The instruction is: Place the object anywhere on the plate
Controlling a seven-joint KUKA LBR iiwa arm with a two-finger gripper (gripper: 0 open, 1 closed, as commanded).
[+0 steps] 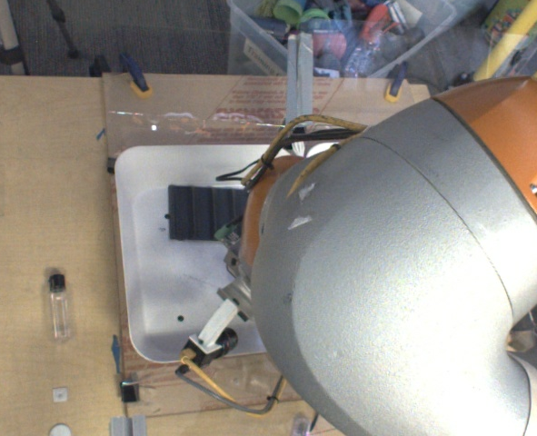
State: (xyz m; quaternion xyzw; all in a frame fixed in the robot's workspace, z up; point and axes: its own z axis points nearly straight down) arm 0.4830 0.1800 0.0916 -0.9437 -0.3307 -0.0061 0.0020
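Closest to the camera, the grey arm (404,271) with its orange band swells over the right half of the white bin (145,243) and covers the bin's middle, so I cannot tell whether the gripper is clamped on anything or slack. At the bin's near rim a small white-and-black fitting (215,327) pokes out from under the arm, and a yellow cable (223,398) trails from it over the rim onto the bench. Left of the bin, well apart from it, a small clear vial (59,305) lies on the wood. Inside the bin, towards its far side, a black ridged slab (200,212) lies flat, its right end running under the arm. A scrap of green (223,232) shows just beside it at the arm's edge. Either might be the task's object, and I cannot say which or make out a plate. My guess is that the arm is low over the bin for the pick or the carry. The next move calls for lifting clear and confirming something is held before heading for the plate. Beyond the bin's far rim lie a clear plastic sheet (204,116), blue clamps (138,80) and a tub of bright toys (341,16), none in the way.
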